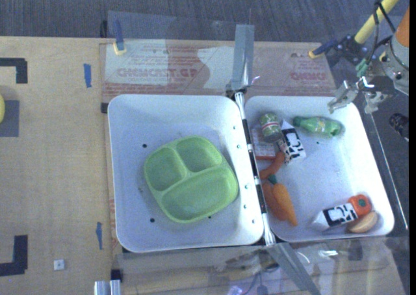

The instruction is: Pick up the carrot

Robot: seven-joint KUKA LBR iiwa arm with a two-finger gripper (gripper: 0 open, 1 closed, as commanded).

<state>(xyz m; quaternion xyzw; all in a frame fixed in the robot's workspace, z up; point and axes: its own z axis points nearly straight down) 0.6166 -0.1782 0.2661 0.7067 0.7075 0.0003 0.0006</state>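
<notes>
Lying in the right bin [380, 177], near its lower left corner and close against the divider between the two bins, the carrot [281, 202] is seen as a stubby orange cone with a darker reddish-orange piece [273, 166] angled up from its top end. Just above the carrot, a small black-and-white carton [292, 145] and a round can [270, 125] are found, with a flat red-and-white packet [263, 151] beside them against the divider. A green vegetable [318, 125] is placed farther up and to the right of the carrot. To the carrot's right, in the bin's lower right corner, a black-and-white box with an orange cap [344, 212] and a tan rounded item [364, 223] are set together. The gripper [356, 90] is seen well above and to the right of the carrot, over the bin's top right rim, with nothing held; whether it is parted or closed cannot be told. A green divided plate [190, 178] is held in the left bin [123, 131], left of the carrot.
</notes>
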